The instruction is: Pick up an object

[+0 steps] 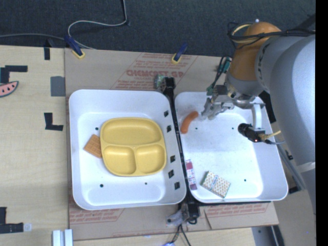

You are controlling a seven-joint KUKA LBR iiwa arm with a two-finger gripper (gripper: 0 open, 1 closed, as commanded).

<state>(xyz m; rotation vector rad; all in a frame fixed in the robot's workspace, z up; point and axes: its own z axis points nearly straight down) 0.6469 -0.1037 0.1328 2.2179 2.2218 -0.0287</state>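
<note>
I see the tool (210, 110) low over the right bin (266, 188), near its back edge, just right of the small orange sausage (188, 122) lying by the divider. I cannot tell how the tool is set, and the sausage lies apart from it. The middle of this bin is bare white floor; a patterned packet (216, 183) and a slim wrapper (190, 173) sit near the front edge. The left bin (82, 188) carries a yellow divided plate (134, 146) over a brown cracker (93, 146).

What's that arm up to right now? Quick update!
Hand low in right bin, beside sausage. Nothing seen held. Packet and bar lie apart, not in the way.
</note>
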